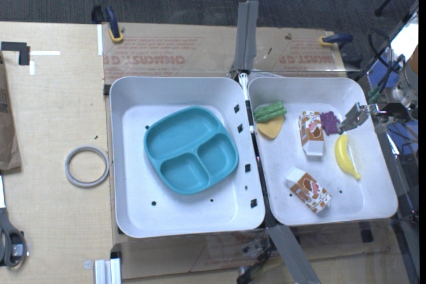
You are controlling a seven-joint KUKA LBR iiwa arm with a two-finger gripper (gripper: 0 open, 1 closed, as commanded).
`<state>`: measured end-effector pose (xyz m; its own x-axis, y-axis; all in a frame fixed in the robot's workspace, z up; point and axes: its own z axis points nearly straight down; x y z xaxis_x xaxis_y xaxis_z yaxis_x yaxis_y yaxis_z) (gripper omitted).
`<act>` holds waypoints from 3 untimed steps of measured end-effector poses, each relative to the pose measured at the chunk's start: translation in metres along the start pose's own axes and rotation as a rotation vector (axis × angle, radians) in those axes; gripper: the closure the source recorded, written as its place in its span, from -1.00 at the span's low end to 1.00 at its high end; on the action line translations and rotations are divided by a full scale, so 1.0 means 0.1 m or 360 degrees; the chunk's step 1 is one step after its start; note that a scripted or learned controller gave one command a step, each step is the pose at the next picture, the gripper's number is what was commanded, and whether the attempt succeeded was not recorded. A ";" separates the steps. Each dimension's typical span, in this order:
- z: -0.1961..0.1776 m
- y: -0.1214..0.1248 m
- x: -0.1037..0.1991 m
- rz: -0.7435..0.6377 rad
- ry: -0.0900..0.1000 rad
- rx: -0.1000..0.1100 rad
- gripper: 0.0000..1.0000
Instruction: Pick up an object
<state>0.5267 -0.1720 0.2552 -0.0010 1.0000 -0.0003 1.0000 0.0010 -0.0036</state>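
In the right bin (373,206) lie a yellow banana (346,155), a purple bunch of grapes (329,122), a small printed carton (311,133), a second carton (309,191) nearer the front, a green vegetable (269,110) and an orange-yellow piece (271,129) beneath it. My gripper (353,119) reaches in from the right rim. It hangs low over the bin, just above the banana's top end and right beside the grapes. Nothing shows in its grasp.
The left bin (133,209) holds a teal divided plate (192,149). A raised divider (249,143) separates the two bins. On the bench to the left lie a tape ring (87,165) and scissors (10,244). Cables and frame parts crowd the far right.
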 end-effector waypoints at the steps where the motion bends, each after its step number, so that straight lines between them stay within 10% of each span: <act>1: -0.17 0.55 0.07 -0.0366 -0.0002 -0.0005 -1.00; 3: 1.64 0.91 0.20 -0.0095 -0.0001 -0.0003 -1.00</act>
<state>0.6173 -0.1517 0.0910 -0.0607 0.9982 -0.0010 0.9982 0.0607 -0.0017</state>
